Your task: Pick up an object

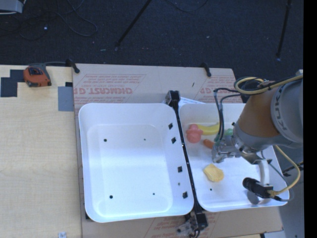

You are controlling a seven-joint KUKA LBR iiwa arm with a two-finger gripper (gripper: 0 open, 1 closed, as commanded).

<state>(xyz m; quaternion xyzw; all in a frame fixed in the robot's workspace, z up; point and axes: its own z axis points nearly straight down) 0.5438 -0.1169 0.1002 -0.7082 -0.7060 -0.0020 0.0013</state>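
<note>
The wooden bench carries a cardboard sheet with two white bins on it; an orange tape measure lies near its far-left corner.

Printed in faded red capitals on the flat brown cardboard sheet beneath the bins, upper middle of the frame: lettering upside down, roughly "CHEMCAST GP". More red print at the cardboard's upper right and bottom edge, too cut off to read.
</note>
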